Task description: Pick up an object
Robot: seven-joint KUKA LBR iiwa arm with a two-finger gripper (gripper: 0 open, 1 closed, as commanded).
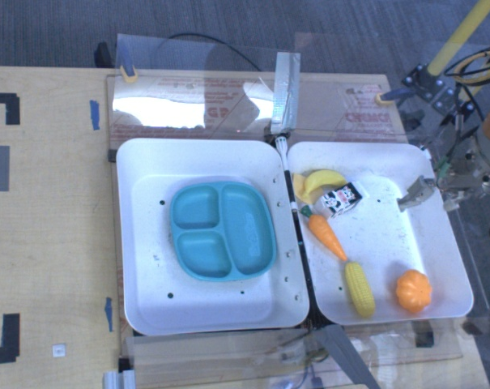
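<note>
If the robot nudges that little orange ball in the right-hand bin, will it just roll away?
Probably. The orange looks round, so a push would likely send it rolling until the right bin wall stops it. Its smooth-looking skin may slip between two fingers. It seems a toy, like the corn cob beside it, so likely light and stiff.

Five small things lie loose in the right bin (390, 310). A yellow banana (316, 182) curves along the far left corner, touching a black-and-white carton (342, 199) (cow-patterned, tipped on its side). A carrot (326, 235) slants from beside the carton toward the bin's middle, its tip close to a yellow corn cob (359, 288) lying lengthwise. An orange (413, 290) sits apart near the front right corner.
</note>
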